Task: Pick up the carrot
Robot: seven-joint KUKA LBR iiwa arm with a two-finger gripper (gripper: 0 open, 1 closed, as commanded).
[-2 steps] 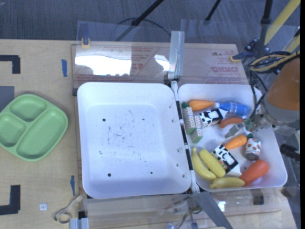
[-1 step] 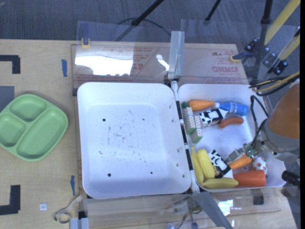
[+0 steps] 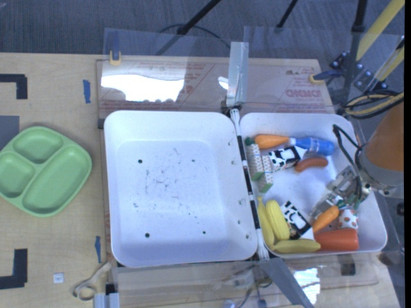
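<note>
Looking down from the fixed camera, the gripper [image 3: 335, 201] sits low in the right bin [image 3: 372, 172], and a small carrot [image 3: 325, 217] lies tilted at its tips, just below and to the gripper's left in the picture. The carrot's upper end seems to reach between the fingers, so I judge it pinched there, but the metal parts blur together and the hold looks shallow, near the end and not the middle.

That is the main risk: a grasp so close to one end could let the carrot swing or slip free on lifting.

Clutter is the second. A red vegetable [image 3: 336, 239] lies just below the gripper, touching or nearly touching the carrot's lower end, with a spotted toy [image 3: 349, 221] beside it; either could be dragged along. A corn cob [image 3: 277, 219] and a banana [image 3: 295, 246] lie further out to the gripper's left, near the bin's lower wall.

A second orange carrot [image 3: 273, 141] rests well above the gripper, beside a blue bottle [image 3: 316, 145] and a sausage [image 3: 311, 164]; the black cable [image 3: 343, 147] loops close to them and might snag.
</note>
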